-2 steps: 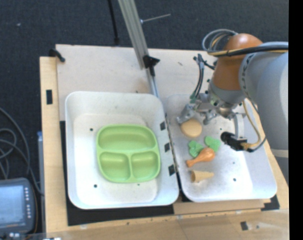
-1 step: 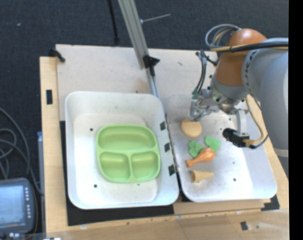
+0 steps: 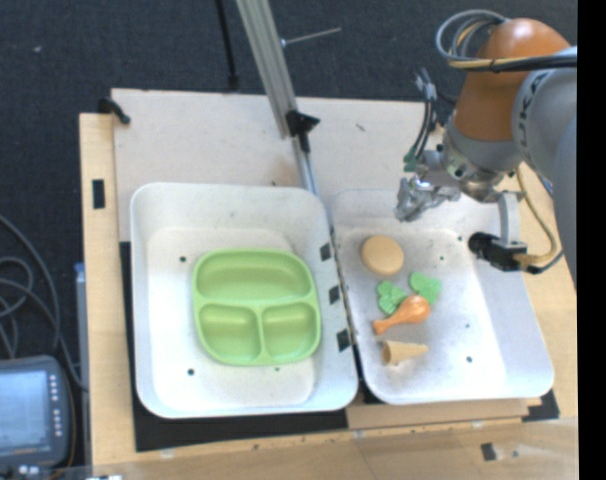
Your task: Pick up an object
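Observation:
The right bin (image 3: pixel 503 338) holds a tan round bun (image 3: pixel 382 255), a green leafy piece (image 3: pixel 407 293), an orange drumstick-shaped toy (image 3: pixel 403 314) and a small tan cone (image 3: pixel 402 351). My gripper (image 3: pixel 413 202) hangs over the bin's far left corner, above and a little right of the bun. Nothing shows between its fingers, and their spacing is too small to read from above.
The left bin (image 3: pixel 163 218) carries a light green divided plate (image 3: pixel 255 305). A slanted metal pole (image 3: pixel 273 68) rises from the bench behind the bins. A black fitting (image 3: pixel 493 251) juts over the right bin's far right side. The arm (image 3: pixel 503 88) reaches in from the right.

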`<state>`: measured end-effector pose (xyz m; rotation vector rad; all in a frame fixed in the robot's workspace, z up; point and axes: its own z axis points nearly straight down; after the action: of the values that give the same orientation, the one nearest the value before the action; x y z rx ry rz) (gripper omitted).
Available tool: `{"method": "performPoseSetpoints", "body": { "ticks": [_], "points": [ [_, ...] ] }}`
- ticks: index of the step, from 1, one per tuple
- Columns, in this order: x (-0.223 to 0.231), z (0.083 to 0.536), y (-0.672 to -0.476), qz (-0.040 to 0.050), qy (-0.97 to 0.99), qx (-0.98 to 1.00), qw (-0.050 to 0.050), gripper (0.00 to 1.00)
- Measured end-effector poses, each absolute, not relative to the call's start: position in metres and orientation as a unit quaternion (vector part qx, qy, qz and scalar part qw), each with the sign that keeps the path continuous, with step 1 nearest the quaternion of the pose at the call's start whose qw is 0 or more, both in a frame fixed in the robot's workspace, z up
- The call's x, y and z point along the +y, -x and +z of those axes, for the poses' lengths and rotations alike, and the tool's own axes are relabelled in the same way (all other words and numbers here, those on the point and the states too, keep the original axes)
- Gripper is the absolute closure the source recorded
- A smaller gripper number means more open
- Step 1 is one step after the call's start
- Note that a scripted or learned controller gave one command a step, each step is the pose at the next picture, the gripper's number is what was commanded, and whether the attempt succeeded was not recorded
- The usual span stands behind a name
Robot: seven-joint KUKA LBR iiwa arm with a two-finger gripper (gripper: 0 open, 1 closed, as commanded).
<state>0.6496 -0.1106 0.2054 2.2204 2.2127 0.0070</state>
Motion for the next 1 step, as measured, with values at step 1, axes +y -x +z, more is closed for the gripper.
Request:
{"method": "performPoseSetpoints", "body": {
  "ticks": [1],
  "points": [
    [-0.1108,0.2497,-0.6512,0.0018,-0.706,0.708,0.003,1.00]
  ]
}}
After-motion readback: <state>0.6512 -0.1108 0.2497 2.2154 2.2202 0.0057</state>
